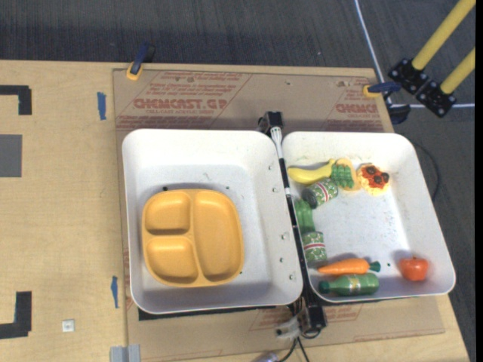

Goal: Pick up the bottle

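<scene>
How far the end effector is open, and whether it has hold of anything, cannot be told. Nearest the camera in the right bin [430, 202], a green bottle [349, 283] lies on its side along the near wall, with an orange carrot [347, 266] lying just beside it on the far side and a red tomato [413, 268] apart from both, by the bin's outer corner. Farther back, a second green bottle [307, 228] lies along the wall shared with the left bin [196, 153], which holds a yellow divided plate [192, 236]. Beyond that come a small labelled can [322, 194], a banana [309, 174], a green knobbly piece [343, 176] and a red-topped toy food [373, 177]. Both bins sit on a cardboard sheet [226, 100] on the surface.
</scene>
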You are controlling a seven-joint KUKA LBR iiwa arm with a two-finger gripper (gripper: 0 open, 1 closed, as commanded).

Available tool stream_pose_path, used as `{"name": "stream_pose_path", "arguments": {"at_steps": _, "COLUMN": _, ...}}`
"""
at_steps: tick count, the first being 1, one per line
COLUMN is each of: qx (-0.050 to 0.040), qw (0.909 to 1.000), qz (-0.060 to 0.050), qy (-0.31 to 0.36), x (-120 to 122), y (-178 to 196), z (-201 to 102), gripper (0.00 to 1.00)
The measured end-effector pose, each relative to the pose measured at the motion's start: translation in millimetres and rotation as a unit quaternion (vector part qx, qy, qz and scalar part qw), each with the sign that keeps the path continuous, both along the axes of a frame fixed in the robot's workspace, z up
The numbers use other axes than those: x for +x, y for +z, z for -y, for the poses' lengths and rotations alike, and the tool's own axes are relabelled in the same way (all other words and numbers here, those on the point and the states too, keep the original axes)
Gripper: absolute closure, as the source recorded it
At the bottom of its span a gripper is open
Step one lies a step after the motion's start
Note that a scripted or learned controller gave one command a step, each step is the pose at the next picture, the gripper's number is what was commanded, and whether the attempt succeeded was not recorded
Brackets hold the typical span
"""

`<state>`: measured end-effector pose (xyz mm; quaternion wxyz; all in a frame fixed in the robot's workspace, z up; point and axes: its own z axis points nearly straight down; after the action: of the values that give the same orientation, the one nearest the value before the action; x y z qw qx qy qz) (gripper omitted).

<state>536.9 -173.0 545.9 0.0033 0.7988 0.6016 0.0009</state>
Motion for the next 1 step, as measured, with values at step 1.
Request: {"name": "stream_pose_path", "arguments": {"at_steps": 1, "qx": -0.0012, "qw": 1.0000, "qz": 0.002, "qy": 0.000, "x": 0.7, "y": 10.9, "z": -0.3, "gripper": 1.00}}
